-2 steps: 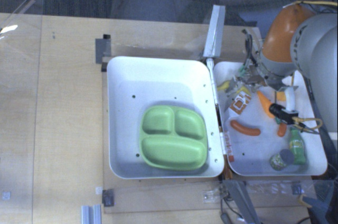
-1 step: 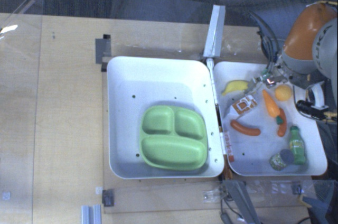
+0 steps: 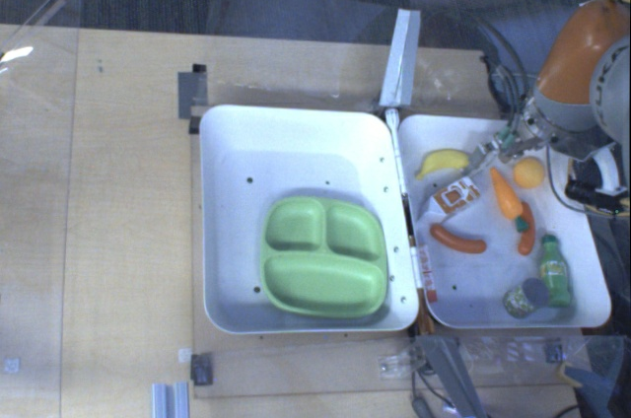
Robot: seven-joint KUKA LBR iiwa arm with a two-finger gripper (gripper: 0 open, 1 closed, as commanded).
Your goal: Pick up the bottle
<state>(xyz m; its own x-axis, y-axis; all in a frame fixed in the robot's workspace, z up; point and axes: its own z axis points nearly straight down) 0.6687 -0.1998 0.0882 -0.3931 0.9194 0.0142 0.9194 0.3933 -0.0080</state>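
Note:
The bottle (image 3: 554,273) is small and green with a green cap and a pale label. It rests in the near right corner of the right bin (image 3: 463,308), with its cap pointing toward the far side. My gripper (image 3: 501,150) hangs over the far part of that bin, between a banana (image 3: 441,163) and a yellow-orange fruit (image 3: 529,173). It is well apart from the bottle, up and to the left of it. The grey arm with its orange band (image 3: 577,51) reaches in from the upper right.
The right bin also holds a small carton (image 3: 456,197), a sausage (image 3: 458,240), a carrot (image 3: 506,194), a red chili (image 3: 525,229) and a round greyish object (image 3: 525,298) touching the bottle. A green compartment plate (image 3: 323,256) lies in the left bin (image 3: 237,209).

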